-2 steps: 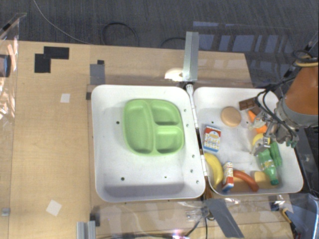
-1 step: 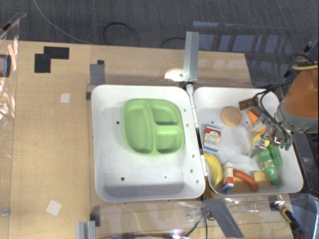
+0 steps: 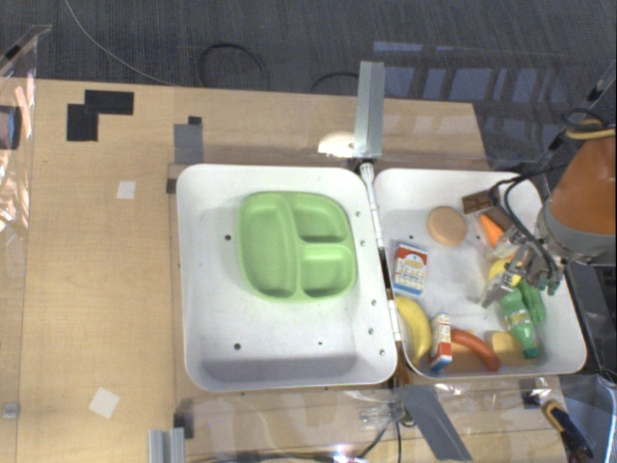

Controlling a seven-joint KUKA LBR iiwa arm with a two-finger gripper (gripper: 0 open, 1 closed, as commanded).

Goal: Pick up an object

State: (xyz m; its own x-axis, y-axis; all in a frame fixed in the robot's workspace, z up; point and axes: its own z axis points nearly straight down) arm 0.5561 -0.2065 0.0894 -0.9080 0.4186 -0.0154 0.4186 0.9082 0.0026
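The right bin (image 3: 575, 360) holds several toy foods: a round tan bun (image 3: 446, 226), a small printed carton (image 3: 411, 268), a banana (image 3: 417, 328), a small can (image 3: 441, 341), a red sausage (image 3: 474, 346), a yellow block (image 3: 503, 342), a green bottle (image 3: 522, 318) and an orange carrot (image 3: 492, 228). My gripper (image 3: 509, 280) reaches in from the right and hangs low over the bin's right side. It is just above the green bottle and beside a small yellow piece (image 3: 498, 272). Whether it touches either one is unclear.
A green divided plate (image 3: 295, 244) lies in the left bin (image 3: 207, 355). A metal post (image 3: 369, 109) stands behind the wall between the bins. The orange-banded wrist (image 3: 583, 196) and its cables overhang the right bin's far right corner.
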